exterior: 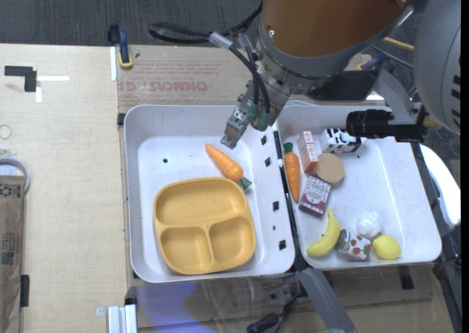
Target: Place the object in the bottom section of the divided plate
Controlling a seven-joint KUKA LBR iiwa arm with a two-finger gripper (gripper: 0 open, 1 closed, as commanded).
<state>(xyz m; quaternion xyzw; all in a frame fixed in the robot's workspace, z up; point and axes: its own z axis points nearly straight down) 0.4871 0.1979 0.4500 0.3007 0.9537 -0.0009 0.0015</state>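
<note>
A yellow divided plate (203, 227) lies in the left bin (139, 177), with one wide section at the far side and two smaller sections at the near side. An orange toy carrot (225, 163) rests on the bin floor, touching the plate's far right rim. My gripper (243, 125) hangs just above and behind the carrot's thick end, near the wall between the two bins. Nothing shows in its grasp. The large orange wrist band fills the top of the view above it.
The right bin (418, 199) holds a second carrot (292, 174), two small cartons (315, 196), a round brown biscuit (330, 169), a banana (326, 235), a lemon (386, 248), a strawberry carton (355, 246) and a cow-patterned item (338, 138). A cardboard sheet (176, 78) lies behind the left bin.
</note>
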